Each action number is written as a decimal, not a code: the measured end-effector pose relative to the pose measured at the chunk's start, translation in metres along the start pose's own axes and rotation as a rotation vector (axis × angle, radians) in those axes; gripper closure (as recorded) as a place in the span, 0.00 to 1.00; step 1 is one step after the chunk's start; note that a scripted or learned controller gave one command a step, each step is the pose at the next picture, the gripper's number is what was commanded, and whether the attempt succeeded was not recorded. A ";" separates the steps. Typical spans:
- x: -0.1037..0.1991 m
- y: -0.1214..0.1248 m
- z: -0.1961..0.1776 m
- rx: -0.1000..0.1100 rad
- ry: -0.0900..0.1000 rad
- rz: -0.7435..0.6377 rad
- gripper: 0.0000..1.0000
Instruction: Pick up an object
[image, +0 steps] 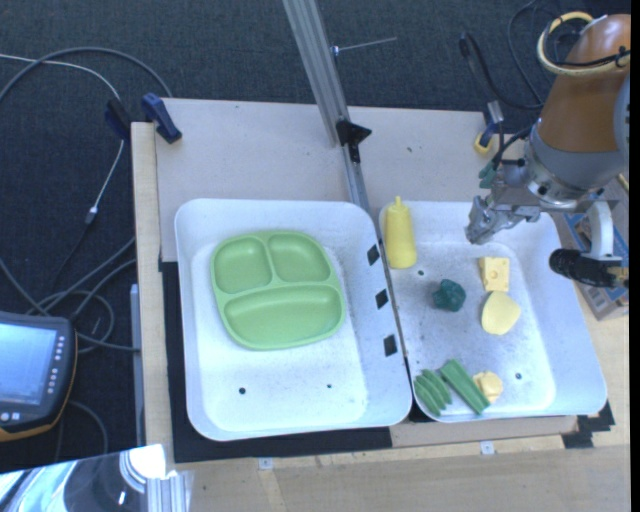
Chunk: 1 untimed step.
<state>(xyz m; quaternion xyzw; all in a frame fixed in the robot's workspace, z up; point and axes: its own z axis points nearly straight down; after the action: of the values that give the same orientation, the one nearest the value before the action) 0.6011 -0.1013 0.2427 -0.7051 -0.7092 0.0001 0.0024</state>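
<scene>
My gripper (487, 222) hangs over the back of the right bin (560, 330), just above and behind a yellow cheese wedge (494, 273); nothing shows between its fingers. A yellow mustard bottle (399, 233) lies at the bin's back left. Near the middle sits a dark green lump (449, 294), with a pale yellow round piece (500, 314) to its right. Green bean pods (448, 387) and a small yellow piece (489, 384) lie at the front.
The left bin (200, 400) holds a green divided plate (278, 289). A metal pole (325, 80) rises behind the divider between the bins. Blue clamps (160, 115) sit at the bench's back left, and cables trail over the dark floor.
</scene>
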 end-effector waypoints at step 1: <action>0.059 0.005 0.004 -0.001 0.000 -0.001 1.00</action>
<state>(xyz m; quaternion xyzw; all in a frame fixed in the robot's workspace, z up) 0.6053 -0.0423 0.2387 -0.7045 -0.7097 -0.0003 0.0023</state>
